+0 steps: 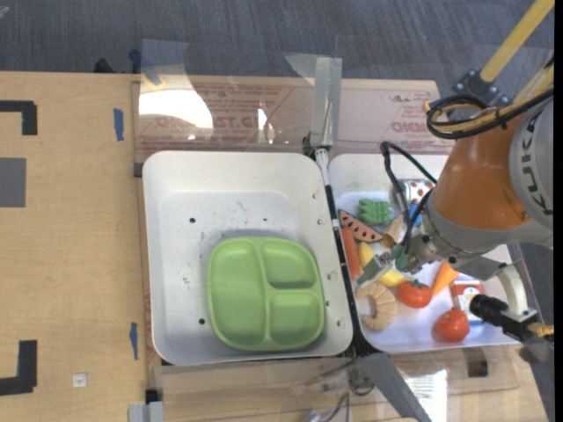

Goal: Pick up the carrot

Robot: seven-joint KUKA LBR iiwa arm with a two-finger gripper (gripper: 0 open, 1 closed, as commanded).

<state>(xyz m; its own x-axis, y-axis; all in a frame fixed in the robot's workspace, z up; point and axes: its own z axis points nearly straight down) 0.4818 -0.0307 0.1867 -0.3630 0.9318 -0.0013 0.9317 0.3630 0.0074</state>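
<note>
I've got the arm (479,183) reaching in over the right bin (400,341), and I'll place everything from that bin. The gripper (393,258) is down low in the bin's middle, buried in the toy food pile. How far the jaws stand apart I cannot tell; the wrist and cables cover them, and I see nothing clearly pinched.

The carrot: my best read is the long orange piece (352,251) lying along the bin's left wall, just beside the gripper and partly under the clutter. There's a second orange wedge (444,275) toward the bin's right side, just under the wrist, which could be another carrot piece; too small to tell.

Other stuff in the bin: watermelon slice (361,227) by the left wall toward the far end, green leafy thing (376,209) just beyond it, a yellow piece (391,279) below the gripper, a tan ring-shaped pastry (380,306) at the near left, two red tomatoes (415,294) (451,325) toward the near edge.

Left of this bin sits the other white bin (176,200) with a green divided plate (264,293) in it.

Progress, as I judge it: the reach is done and the gripper is at pile level next to the carrot. No lift visible; the carrot lies on the bin floor. Still to do: a confirmed grasp and the raise. Crowding makes a wrong-item grab likely.
</note>
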